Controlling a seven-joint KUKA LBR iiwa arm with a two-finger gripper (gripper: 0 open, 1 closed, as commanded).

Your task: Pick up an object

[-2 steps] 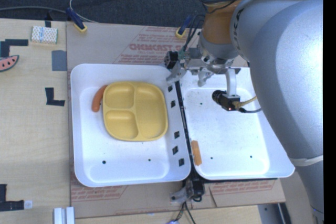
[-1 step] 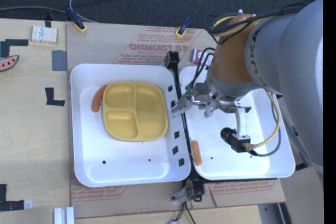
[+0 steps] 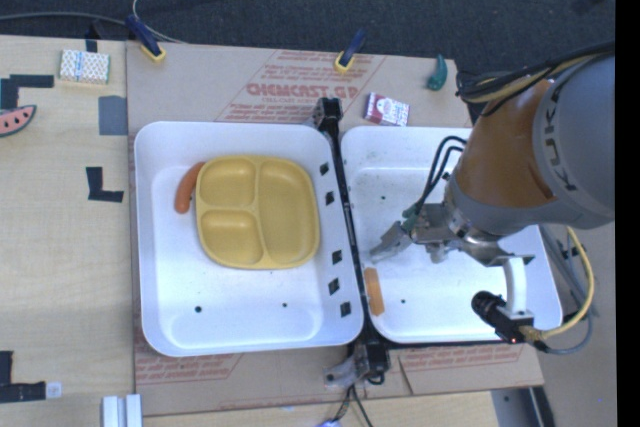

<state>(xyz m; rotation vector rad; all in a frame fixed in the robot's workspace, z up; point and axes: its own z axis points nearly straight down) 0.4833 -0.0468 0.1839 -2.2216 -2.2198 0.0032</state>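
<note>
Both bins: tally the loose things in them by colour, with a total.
Yellow: 1, the divided plate in the left bin.
Orange: 2, a sausage-like piece beside the plate, another in the right bin.
Total: 3

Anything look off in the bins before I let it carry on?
Slightly: the orange sausage lies wedged between the yellow divided plate and the left bin wall, not on the plate. Nothing looks spilled or broken.

A small orange object [image 3: 373, 290] lies flat against the right bin's [image 3: 420, 327] left wall.
</note>
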